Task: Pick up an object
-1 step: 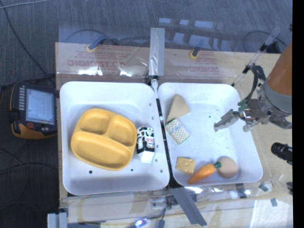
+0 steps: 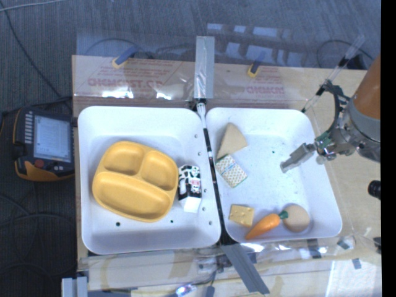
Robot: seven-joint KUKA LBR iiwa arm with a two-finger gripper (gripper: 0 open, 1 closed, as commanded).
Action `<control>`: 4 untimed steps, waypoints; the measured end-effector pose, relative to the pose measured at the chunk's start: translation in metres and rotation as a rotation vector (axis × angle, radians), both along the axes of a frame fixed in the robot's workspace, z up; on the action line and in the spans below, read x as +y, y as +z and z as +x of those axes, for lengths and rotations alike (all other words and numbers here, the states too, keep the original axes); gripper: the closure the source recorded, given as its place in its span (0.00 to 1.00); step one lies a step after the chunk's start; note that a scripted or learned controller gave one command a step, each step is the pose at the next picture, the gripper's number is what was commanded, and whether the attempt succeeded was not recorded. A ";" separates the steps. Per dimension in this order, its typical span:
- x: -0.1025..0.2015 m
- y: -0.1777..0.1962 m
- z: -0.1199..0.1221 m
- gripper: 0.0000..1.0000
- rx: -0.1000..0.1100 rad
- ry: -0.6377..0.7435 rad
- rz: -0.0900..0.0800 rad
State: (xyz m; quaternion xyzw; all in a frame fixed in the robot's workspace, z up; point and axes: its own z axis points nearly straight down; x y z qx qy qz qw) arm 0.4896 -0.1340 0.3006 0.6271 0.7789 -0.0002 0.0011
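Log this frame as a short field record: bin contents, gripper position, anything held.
left bin: yellow divided plate, black-and-white carton
right bin: tan wedge, patterned packet, yellow cracker, carrot, beige egg
gripper: above the right bin's right part, apart from every item
held: nothing seen at the gripper

my bins [image 2: 260, 119] white | tray [image 2: 135, 179] yellow | carton [image 2: 190, 182] black-and-white cow patches | carrot [image 2: 264, 225] orange, green top | egg [image 2: 296, 218] tan | wedge [image 2: 231, 139] beige | packet [image 2: 231, 170] green-white checked | cracker [image 2: 241, 215] yellow
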 end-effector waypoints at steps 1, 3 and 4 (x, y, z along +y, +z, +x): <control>0.063 -0.118 0.019 0.00 0.004 0.287 0.003; 0.025 -0.200 0.016 1.00 -0.013 0.376 0.001; -0.006 -0.100 -0.006 1.00 0.003 -0.133 -0.001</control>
